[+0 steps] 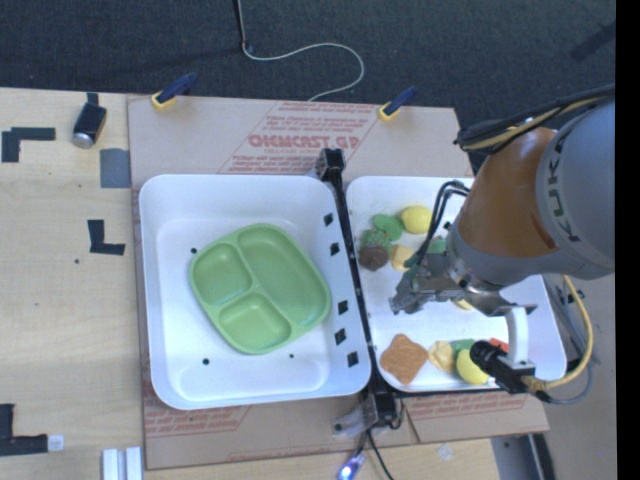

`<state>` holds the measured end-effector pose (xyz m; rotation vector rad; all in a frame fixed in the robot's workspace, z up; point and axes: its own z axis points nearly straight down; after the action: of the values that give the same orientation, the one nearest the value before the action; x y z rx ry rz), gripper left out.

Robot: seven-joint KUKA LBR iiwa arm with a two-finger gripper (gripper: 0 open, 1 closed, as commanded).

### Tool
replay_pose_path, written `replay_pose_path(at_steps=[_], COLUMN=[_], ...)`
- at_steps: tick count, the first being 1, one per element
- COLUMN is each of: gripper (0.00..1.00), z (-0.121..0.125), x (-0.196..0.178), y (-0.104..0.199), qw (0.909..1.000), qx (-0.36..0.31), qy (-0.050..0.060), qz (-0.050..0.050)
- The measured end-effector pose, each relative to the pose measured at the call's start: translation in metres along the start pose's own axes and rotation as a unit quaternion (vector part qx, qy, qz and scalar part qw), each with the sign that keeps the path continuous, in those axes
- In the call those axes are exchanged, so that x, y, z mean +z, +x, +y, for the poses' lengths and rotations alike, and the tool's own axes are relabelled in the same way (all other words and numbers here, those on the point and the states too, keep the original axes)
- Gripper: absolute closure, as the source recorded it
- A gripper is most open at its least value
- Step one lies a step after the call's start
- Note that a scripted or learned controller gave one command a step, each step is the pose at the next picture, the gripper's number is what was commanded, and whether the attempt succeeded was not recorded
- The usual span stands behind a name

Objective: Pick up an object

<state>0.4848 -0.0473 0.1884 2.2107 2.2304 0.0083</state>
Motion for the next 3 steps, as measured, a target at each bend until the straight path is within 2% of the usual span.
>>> replay_pose_path(at_steps=[1,2,3], gripper=[1.00,1.00,1.00], z=[0.002,0.002,0.002], x=[-0.145,-0.233,-0.294], y=[0.061,0.094,0.157], qw=[1.0000,1.0000,1.0000], qx=[-0.001,0.001,0.000], qy=[-0.005,-0.002,-0.001], qz=[0.000,-0.001,0.000])
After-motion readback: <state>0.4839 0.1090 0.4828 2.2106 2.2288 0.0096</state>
